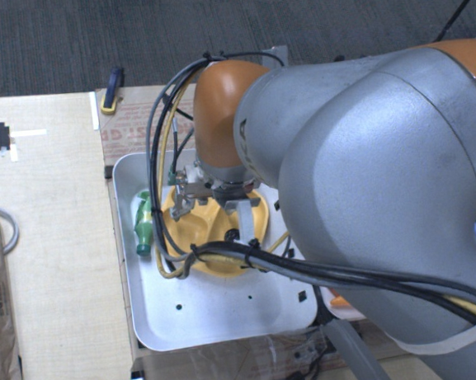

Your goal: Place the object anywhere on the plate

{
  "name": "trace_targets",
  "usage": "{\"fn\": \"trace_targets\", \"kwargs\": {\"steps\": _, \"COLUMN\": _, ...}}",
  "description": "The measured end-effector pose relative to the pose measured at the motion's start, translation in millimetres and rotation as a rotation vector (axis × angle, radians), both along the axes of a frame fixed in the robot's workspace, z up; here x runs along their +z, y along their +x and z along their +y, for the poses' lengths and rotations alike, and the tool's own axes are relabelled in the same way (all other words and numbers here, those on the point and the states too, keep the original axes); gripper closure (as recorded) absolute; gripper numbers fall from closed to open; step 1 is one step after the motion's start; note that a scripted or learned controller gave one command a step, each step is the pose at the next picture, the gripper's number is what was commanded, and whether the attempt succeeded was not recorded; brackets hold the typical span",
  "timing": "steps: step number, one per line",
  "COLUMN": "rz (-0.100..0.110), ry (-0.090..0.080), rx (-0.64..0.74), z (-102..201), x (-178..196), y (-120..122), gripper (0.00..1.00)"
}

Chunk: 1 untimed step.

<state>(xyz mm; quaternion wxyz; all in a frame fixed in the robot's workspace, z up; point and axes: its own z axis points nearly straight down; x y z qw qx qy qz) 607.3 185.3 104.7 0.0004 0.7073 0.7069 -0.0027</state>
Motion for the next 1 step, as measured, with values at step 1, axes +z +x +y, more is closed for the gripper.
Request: {"fn": "trace_targets", "kwargs": {"steps": 1, "rz": 0.019, "ry": -0.009, "rx": 0.0, "z": -3.7, "x": 3.7, "y": -4.1, "gripper": 1.0}}
